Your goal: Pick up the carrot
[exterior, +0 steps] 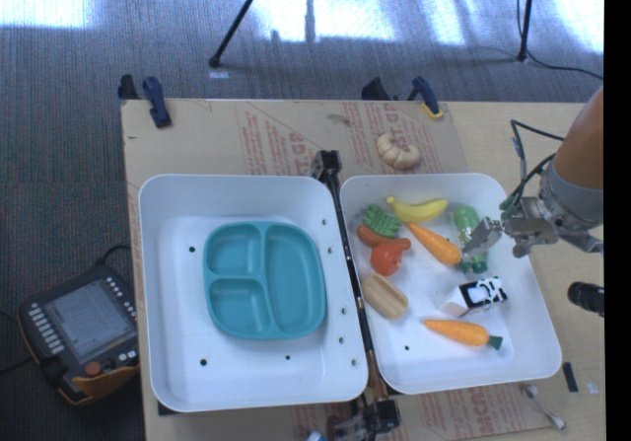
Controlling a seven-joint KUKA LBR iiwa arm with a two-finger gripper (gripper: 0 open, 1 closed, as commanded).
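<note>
Two orange carrots lie in the right bin (523,350). One carrot (435,244) lies at a slant in the middle of the bin, below a yellow banana (419,207). The other carrot (459,332), with a green stub at its right end, lies near the bin's front. My gripper (483,237) reaches in from the right and hangs low over the bin's right half, just right of the upper carrot and beside a green vegetable (465,219). Nothing shows held in it.
The right bin also has a leafy green toy (382,221), a red tomato (387,257), a bread roll (385,296) and a black-and-white block (483,293). A teal divided plate (264,279) lies in the left bin (168,232). A beige garlic bulb (398,150) sits on the bench behind.
</note>
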